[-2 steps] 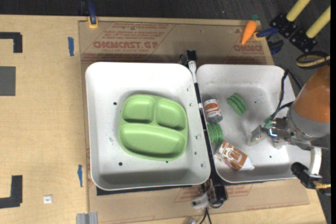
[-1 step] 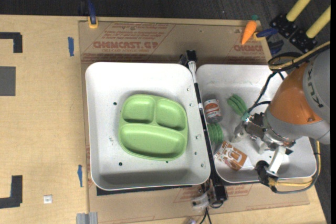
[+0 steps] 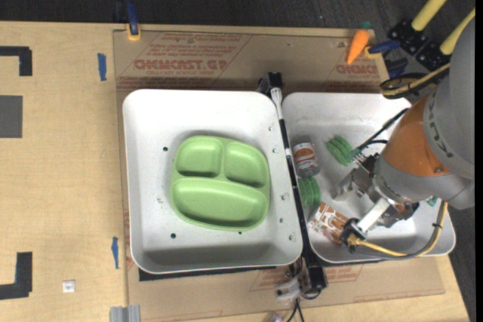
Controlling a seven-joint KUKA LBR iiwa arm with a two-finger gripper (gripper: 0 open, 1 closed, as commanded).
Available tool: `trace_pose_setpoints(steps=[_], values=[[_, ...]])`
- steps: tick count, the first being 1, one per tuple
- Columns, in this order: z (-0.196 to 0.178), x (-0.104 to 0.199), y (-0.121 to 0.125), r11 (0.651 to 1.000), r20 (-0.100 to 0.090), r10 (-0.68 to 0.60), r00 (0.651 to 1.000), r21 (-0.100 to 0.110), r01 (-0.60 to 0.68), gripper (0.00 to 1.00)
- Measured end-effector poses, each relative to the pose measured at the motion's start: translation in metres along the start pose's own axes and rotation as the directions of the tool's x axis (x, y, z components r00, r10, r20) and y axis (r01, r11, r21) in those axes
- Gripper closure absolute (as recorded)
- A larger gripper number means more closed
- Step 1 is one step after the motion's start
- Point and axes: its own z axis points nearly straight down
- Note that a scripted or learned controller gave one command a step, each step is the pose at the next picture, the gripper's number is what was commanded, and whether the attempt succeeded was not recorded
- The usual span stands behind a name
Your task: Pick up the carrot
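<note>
The carrot (image 3: pixel 358 46) is small and orange with a green top. It lies on the cardboard bench top behind the right bin (image 3: pixel 332 109), outside the bin's back rim. My gripper (image 3: pixel 353 182) hangs low inside the right bin, well in front of the carrot and among the items there. The grey arm with its orange band (image 3: pixel 411 151) reaches in from the right and hides the bin's right side.
The right bin holds a small can (image 3: pixel 305 157), a green ridged piece (image 3: pixel 341 149), another green item (image 3: pixel 309 192) and a printed packet (image 3: pixel 330 221). A green divided plate (image 3: pixel 222 181) lies in the left bin (image 3: pixel 151 162). A blue clamp (image 3: pixel 385 47) sits beside the carrot.
</note>
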Motion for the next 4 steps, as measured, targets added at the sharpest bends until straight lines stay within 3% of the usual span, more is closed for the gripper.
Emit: trace_pose_setpoints(steps=[1, 2, 3, 4], values=[[0.001, -0.056, 0.064, 0.988, 0.001, -0.156, 0.988, 0.005, 0.156, 0.00], [-0.008, -0.004, -0.002, 0.994, 0.011, 0.112, 0.994, 0.013, -0.112, 0.00], [-0.047, -0.068, 0.073, 0.999, 0.010, -0.044, 0.999, 0.012, 0.044, 0.00], [0.000, 0.012, 0.059, 0.994, 0.009, -0.110, 0.994, 0.012, 0.110, 0.00]])
